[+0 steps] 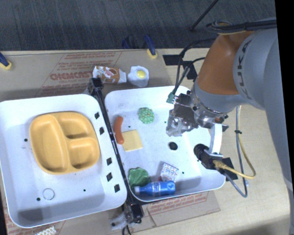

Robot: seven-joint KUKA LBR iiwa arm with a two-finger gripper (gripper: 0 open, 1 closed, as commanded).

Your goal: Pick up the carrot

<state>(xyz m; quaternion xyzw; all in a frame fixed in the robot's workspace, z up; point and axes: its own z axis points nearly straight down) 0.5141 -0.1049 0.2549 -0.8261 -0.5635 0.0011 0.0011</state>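
The carrot (119, 130) is a slim orange-red stick lying lengthwise at the left edge of the right bin (210, 183), close to the divider. My gripper (175, 125) hangs over the middle-right of that same bin, well to the right of the carrot and apart from it. A yellow cheese slice (132, 140) and a green broccoli piece (146, 115) lie between the two. The arm's grey body and orange band (220, 68) hide the bin's far right corner.
Along the right bin's front wall lie a green leafy piece (138, 176), a blue bottle (156, 189) and a small wrapper (168, 171). The left bin (16, 204) holds a yellow divided tray (64, 141). A packet (105, 74) and an egg-like toy (139, 75) sit behind the bins.
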